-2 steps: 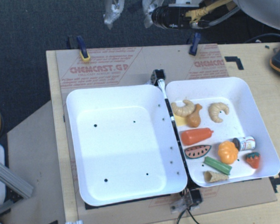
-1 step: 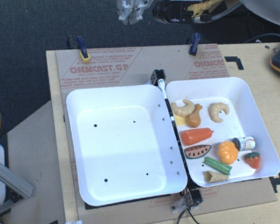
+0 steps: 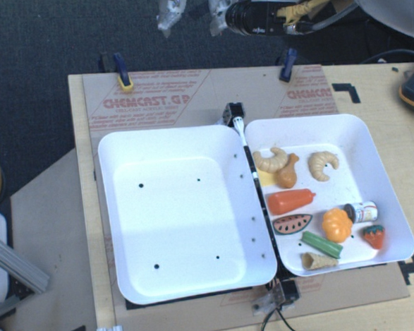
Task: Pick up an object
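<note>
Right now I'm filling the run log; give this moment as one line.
phase: pre-grasp | hand: raised beyond bins, nothing held | right bin: toy foods | target: unchosen

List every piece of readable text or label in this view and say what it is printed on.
"CHEMCAST GP", in red, on the brown protective sheet under the bins, behind the left bin.
The same red print repeats behind the right bin, partly cut off and too blurred to read in full.
Smaller red lines beneath each print: too small to read.
The small bottle in the right bin has a label, too small to read.
</note>
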Robot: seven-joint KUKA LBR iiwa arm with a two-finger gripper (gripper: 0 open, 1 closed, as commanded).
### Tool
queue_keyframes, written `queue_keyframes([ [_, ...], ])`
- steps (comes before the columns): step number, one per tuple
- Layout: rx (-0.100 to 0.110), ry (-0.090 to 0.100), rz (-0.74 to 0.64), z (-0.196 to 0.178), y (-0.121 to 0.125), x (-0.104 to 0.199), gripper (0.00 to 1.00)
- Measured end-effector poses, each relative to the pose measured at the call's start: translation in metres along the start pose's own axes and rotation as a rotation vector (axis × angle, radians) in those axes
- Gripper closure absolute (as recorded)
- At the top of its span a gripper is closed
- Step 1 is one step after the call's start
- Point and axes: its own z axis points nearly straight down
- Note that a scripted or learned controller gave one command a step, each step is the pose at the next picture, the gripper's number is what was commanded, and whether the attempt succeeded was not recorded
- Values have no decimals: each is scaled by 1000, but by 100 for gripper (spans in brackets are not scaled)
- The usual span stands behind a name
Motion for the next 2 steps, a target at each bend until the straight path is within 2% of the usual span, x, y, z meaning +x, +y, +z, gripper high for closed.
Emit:
queue_keyframes([
  [1,27,-6,7,134,-45,-3,0],
  [2,25,-7,8,310,-11,-4,0],
])
